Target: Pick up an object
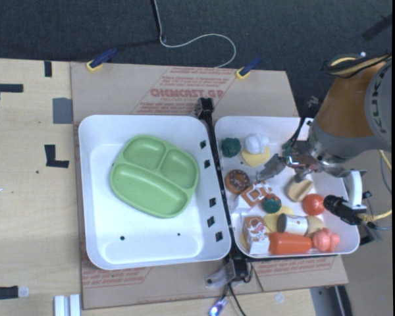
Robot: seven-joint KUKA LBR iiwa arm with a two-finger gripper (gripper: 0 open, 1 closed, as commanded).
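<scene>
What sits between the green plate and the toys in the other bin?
In the camera view, bare white floor of the left bin, then the black clips joining the two bins' walls.

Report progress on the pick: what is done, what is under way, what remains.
Done: the arm has reached over the right bin, its gripper low among the toys. Under way: it hangs near the donut and the yellow-and-white toy; nothing shows between its fingers. Left: closing on an object and lifting it. The green plate lies in the left bin, apart from the arm.
</scene>
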